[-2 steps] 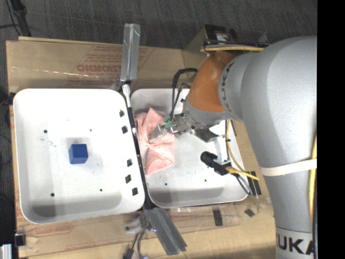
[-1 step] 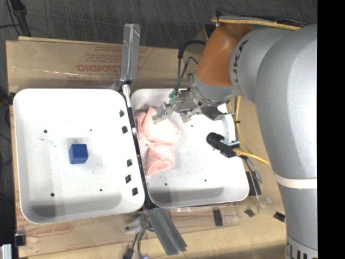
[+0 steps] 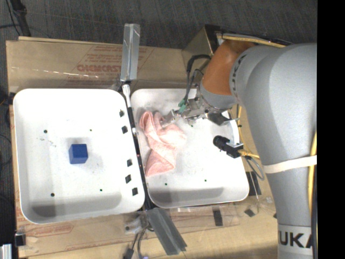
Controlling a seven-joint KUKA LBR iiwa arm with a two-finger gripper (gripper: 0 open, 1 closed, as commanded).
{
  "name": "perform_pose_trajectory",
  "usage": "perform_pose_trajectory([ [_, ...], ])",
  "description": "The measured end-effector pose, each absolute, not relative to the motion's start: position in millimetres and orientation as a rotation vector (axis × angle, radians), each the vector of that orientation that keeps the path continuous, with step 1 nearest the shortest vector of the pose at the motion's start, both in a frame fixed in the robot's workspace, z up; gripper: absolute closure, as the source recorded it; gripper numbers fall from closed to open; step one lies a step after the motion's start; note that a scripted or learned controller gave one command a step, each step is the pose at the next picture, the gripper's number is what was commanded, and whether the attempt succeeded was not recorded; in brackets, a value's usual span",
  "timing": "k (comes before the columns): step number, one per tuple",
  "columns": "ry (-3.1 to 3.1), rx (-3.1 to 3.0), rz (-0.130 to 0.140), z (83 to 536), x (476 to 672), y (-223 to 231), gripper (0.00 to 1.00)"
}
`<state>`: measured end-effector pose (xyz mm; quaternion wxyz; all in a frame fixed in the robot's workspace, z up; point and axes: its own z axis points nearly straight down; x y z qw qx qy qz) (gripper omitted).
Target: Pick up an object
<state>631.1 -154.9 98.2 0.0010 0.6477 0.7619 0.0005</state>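
Observation:
A crumpled pink cloth lies in the left half of the right bin. A small blue cube sits in the left bin, left of its middle. My gripper reaches down into the upper part of the right bin, at the cloth's upper right edge. Its tip looks close to or touching the cloth there. The grey arm with its orange band hides the bin's far right corner.
A divider with black clips runs between the two bins. A black part on the arm hangs over the right bin's right side. Brown cardboard lies under the bins.

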Motion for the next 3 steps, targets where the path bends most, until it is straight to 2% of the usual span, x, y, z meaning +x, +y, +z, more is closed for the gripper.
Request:
perform_pose_trajectory([
  [1, 2.532, 1.85, -0.002, 95, 617.7, -103, 0.0],
  [2, 2.538, 1.848, 0.0, 105, 618.0, -101, 1.0],
  [3, 2.855, 1.307, -0.001, 193, 657.1, -59, 1.0],
])
